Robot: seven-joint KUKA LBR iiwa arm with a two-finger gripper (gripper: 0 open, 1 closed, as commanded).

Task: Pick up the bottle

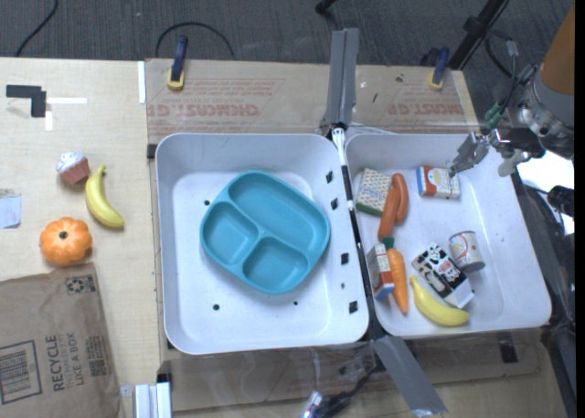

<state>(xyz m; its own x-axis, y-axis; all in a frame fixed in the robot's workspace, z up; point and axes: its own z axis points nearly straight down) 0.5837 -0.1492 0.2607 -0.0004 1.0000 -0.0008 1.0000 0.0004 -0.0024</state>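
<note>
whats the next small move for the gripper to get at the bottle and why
Probably travel toward the near side of the right bin and lower there. The gripper hovers at the bin's far edge beside a small carton, while what looks like the bottle lies on its side nearer the front, against the banana.

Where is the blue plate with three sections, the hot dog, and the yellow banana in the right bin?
Blue three-section plate [264, 232]: camera view, centre divider.
Hot dog [394, 207]: camera view, middle.
Yellow banana [438, 307]: camera view, middle curve.

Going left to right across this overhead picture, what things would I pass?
Pumpkin → banana on the bench → blue divided tray → hot dog → small carton → gripper.
</note>
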